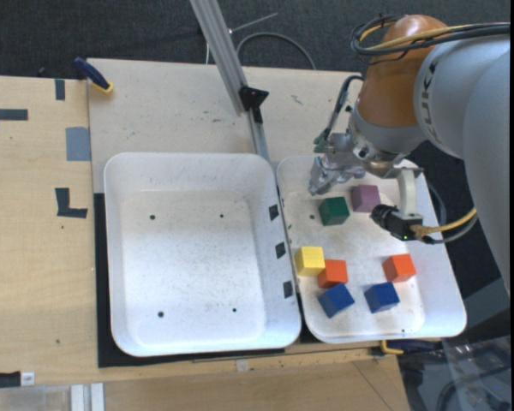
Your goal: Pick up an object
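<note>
**A:** Start at the near edge. What sits closest to us?

**B:** Two blue blocks, one (pixel 335 300) toward the middle divider and the other (pixel 381 297) beside it, both well below the gripper (pixel 325 178) as we look down. Just past them, nearer the gripper, are an orange block (pixel 332 272) touching a yellow block (pixel 309 259), and a second orange block (pixel 398 267) off toward the arm's side.

**A:** All in the right bin (pixel 437 315)?

**B:** Yes. The left bin (pixel 188 229) lies across the divider from the gripper.

**A:** And right by the gripper?

**B:** A green block (pixel 332 211) sits just below the fingertips, close, but I can't say they touch it. A purple block (pixel 365 198) is just beside the green one, on the arm's side.

**A:** Is the gripper holding anything?

**B:** Nothing shows between the fingers. They point down near the bin's far corner, but how wide they are spread I cannot tell from this slant.

**A:** So which block is the target?

**B:** My guess is the green one, being nearest. To do it well, the gripper should centre over the green block, square its fingers to two flat faces, and come straight down. The purple neighbour is the risk: a finger landing on it, or wedging between the two, would likely spoil the grasp. Closing across the faces that look away from the purple block seems safer.
</note>
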